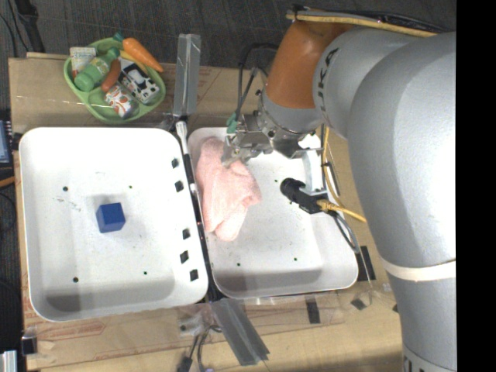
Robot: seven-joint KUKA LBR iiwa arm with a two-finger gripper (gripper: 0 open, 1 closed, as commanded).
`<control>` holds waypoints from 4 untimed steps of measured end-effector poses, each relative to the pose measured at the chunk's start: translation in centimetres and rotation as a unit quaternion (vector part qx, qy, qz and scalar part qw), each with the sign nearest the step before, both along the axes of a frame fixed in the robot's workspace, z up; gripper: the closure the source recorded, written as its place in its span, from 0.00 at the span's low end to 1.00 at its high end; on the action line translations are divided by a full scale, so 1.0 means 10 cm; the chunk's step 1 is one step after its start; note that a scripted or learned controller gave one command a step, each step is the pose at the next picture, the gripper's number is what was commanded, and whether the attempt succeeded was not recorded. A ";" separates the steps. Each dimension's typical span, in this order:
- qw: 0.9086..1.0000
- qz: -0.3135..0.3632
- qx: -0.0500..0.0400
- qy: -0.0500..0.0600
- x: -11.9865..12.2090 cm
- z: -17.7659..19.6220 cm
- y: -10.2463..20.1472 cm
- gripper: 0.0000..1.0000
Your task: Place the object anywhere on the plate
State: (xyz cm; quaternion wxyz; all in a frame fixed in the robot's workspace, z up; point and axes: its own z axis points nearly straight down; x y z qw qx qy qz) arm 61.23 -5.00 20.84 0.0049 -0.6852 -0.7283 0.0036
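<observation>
Pink cloth [225, 192] under gripper [236, 147] (right bin [310, 266]), blue cube [111, 217] apart

Lighting: even, bright overhead; white bins [101, 277] near overexposed. Shadows: soft, along the bins' near walls. Focus: slightly soft throughout.

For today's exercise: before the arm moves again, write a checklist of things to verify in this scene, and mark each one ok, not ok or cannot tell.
1. Claw located: ok, over the right bin's far left corner.
2. Claw near something graspable: ok, it sits at the top edge of the pink cloth.
3. Cloth actually held: cannot tell.
4. A plate to place onto: cannot tell; none is evident in either bin.
5. Blue cube out of the way: ok, alone in the left bin.
6. Green bowl of toy food clear of the path: ok, it sits outside the bins.
</observation>
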 end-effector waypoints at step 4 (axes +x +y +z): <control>0.818 0.576 0.003 -0.005 0.03 0.30 1.53 1.00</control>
